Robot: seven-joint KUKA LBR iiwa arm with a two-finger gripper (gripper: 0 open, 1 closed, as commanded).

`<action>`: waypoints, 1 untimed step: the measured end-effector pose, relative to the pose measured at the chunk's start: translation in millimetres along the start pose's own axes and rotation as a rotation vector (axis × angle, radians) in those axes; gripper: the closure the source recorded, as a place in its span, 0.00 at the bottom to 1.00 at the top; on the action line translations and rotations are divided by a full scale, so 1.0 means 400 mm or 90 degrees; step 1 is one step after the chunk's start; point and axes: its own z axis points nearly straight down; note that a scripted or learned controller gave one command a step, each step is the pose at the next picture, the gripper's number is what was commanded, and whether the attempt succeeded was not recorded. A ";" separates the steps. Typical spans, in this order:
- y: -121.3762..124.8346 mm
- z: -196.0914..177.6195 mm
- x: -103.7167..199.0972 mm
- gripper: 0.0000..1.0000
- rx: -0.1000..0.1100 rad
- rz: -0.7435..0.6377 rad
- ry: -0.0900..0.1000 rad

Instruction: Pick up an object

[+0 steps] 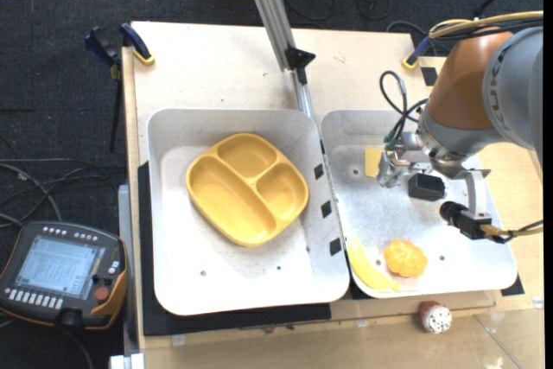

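My gripper (393,171) hangs low over the upper middle of the right bin (346,130). A small pale yellow block (372,162) lies right beside it on its left, touching or nearly touching; I cannot tell if it is gripped. Near the bin's front sits a lumpy orange-yellow object (404,258). A yellow banana-shaped piece (366,267) lies against the front left corner. The left bin (173,272) holds a yellow divided plate (248,187).
The grey arm with its orange band (462,78) covers the right bin's back right part. A slanted metal pole (272,4) rises behind the bins. A spotted die (436,318) lies on the bench in front. A teach pendant (56,272) sits lower left.
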 end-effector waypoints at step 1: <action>0.010 -0.113 -0.016 1.00 -0.001 -0.001 -0.001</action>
